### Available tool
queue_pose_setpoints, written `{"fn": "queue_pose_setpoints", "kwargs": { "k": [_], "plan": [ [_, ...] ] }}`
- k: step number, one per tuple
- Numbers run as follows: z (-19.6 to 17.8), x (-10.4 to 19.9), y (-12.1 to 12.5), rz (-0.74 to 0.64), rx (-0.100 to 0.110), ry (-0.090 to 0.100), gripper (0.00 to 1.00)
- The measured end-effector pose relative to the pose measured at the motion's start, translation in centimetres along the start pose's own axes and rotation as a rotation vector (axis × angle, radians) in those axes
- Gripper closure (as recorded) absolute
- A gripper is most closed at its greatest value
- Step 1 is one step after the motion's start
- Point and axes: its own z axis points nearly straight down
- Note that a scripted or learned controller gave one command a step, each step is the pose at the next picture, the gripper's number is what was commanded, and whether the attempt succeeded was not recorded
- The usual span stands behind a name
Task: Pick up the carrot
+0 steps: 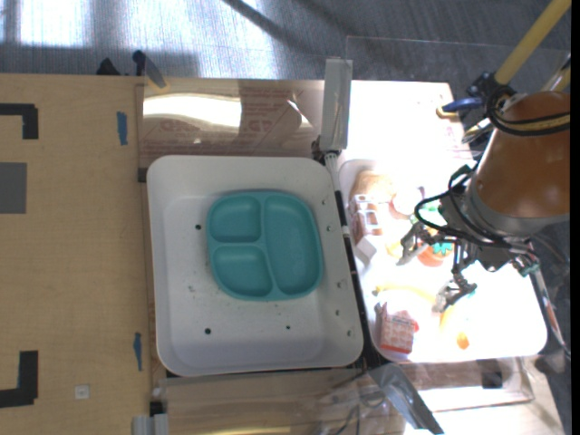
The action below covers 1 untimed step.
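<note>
arm [521, 166] over right bin [535, 338] | banana [405, 291], carton [396, 329] near tool [435, 265]

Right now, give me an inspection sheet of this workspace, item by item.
Surface: two white bins side by side; the left bin is evenly lit, the right bin is washed out by glare.
Job's things: an orange item, probably the carrot, lies in the right bin under the gripper.
Clutter: teal divided plate in the left bin; red-and-white carton, banana and boxed snack in the right bin.
Grippers: gripper hangs over the right bin, holding nothing visible.
Cables: black cable loops beside the wrist.
Surroundings: cardboard panel on the left.
</note>
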Motion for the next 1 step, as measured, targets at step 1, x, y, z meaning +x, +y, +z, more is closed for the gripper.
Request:
{"fn": "queue_pose_setpoints", "kwargs": {
  "k": [1],
  "plan": [
    [9.84,-0.28,-6.13,0.01,-0.008,0.011,0.0]
  ]
}}
